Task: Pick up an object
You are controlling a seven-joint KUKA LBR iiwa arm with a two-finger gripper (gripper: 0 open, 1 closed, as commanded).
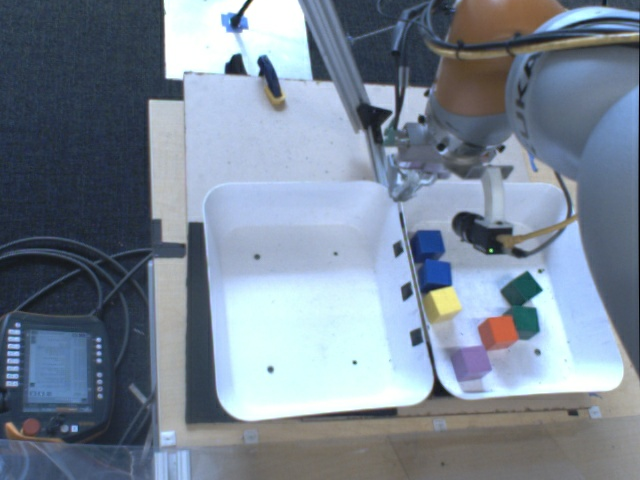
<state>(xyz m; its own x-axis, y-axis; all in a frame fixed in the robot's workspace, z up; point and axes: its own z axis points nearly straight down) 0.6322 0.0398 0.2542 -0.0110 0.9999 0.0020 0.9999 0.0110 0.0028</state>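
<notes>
Several coloured blocks lie in the right bin (590,338). Two blue blocks (427,243) (435,274) and a yellow block (442,303) line up along its left wall. An orange block (497,331), two green blocks (521,288) (524,320) and a purple block (471,362) sit nearer the front. My gripper (406,182) hangs over the far left corner of the right bin, beside the wall between the bins and above the upper blue block. Nothing is seen held in it.
The left bin (230,298) lies beside the right one. A slanted metal pole (335,48) crosses behind the gripper. A black device (482,233) on a cable hangs from the wrist over the right bin. A clamp (270,80) rests on the back board. A teach pendant (55,373) sits left of the bench.
</notes>
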